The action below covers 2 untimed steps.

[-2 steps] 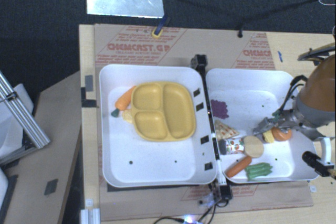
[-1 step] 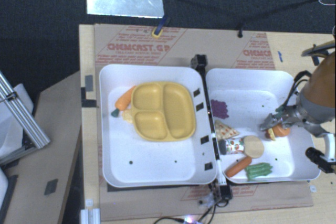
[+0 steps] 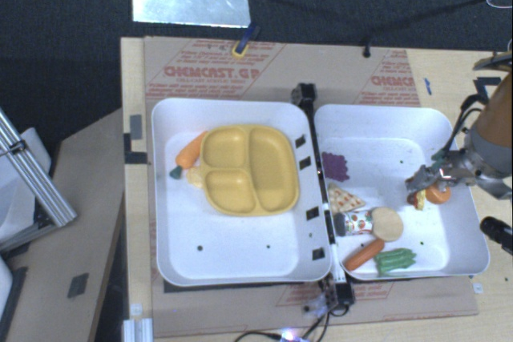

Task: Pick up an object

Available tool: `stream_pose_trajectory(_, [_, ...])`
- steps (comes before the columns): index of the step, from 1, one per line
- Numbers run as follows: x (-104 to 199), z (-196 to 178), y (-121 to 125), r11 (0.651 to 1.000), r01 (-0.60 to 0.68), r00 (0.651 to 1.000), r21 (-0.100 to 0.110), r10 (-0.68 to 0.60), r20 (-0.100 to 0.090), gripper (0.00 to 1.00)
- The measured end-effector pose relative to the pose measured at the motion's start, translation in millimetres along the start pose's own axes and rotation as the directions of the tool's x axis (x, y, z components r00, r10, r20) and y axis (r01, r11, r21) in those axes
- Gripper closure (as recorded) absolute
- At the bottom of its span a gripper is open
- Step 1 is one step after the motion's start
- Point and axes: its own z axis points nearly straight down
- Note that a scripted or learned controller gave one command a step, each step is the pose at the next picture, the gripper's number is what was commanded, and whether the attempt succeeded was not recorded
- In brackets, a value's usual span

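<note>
Hand [image 3: 423,190] over right bin [image 3: 385,122]; one yellow tray [image 3: 244,170]; two carrots [image 3: 191,150].

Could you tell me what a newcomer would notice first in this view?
The yellow tray stands out in the left bin, with a carrot at its left edge. In the right bin, toy foods cluster along the near side, and the gripper hovers by an orange piece.

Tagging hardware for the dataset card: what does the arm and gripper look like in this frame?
The arm enters from the right edge: a rounded body, grey with a tan-orange section above the wrist. Dark cables loop along its upper side. The gripper is a small grey metallic assembly, with a small green spot on it near the wrist.
</note>
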Motion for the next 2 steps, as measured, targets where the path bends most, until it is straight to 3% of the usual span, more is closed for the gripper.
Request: stream_pose_trajectory(2, [3, -68, 4, 1.000, 0.000, 1.000, 0.001, 0.000, 0.000, 1.00])
